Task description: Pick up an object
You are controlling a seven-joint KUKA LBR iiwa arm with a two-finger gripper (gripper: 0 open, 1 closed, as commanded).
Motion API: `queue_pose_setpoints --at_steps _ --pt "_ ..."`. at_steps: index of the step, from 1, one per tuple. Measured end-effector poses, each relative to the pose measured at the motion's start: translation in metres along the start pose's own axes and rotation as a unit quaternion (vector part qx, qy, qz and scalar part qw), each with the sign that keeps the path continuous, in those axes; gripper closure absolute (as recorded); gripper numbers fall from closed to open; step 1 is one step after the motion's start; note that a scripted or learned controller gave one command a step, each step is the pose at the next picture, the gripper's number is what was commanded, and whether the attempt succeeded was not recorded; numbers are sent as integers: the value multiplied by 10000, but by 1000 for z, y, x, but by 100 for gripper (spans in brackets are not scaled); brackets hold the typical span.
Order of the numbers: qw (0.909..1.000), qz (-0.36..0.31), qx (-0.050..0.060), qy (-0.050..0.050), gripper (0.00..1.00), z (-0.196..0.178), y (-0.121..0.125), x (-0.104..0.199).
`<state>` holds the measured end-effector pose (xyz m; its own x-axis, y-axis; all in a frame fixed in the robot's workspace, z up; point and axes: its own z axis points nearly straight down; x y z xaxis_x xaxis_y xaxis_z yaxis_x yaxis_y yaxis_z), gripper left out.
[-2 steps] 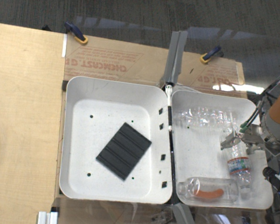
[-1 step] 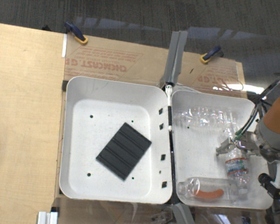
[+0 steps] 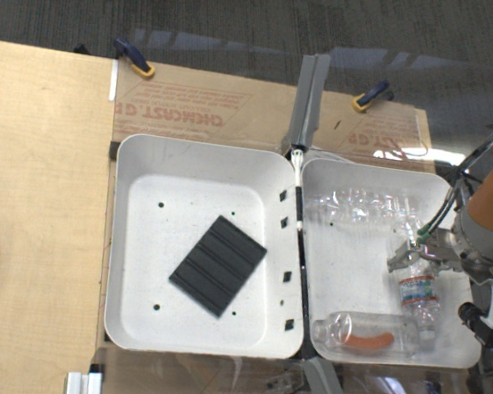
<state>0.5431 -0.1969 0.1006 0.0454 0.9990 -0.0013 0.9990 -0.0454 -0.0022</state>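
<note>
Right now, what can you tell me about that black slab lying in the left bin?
The black slab is a flat, dark rectangle with ridges running along its length, matte like rubber or plastic. It lies flat on the floor of the left bin, turned at a slant to the bin's walls, roughly in the middle. Nothing rests on it or touches it but the bin floor. The gripper is over in the right bin, far from it.

Left white bin (image 3: 135, 222): black ribbed rectangular pad (image 3: 218, 265), centre. Right white bin (image 3: 348, 250): clear plastic bottles, one at back (image 3: 362, 207), one at front (image 3: 363, 335).
</note>
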Motion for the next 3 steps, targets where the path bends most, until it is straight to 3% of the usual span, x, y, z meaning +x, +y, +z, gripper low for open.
queue_pose_setpoints --at_steps 1,2,3 --pt "10000 0 0 0 0 0 0 0" --pt "10000 -4 4 -3 100 -9 0 -1" --pt "9936 -1127 -4 4 100 -40 -28 6"
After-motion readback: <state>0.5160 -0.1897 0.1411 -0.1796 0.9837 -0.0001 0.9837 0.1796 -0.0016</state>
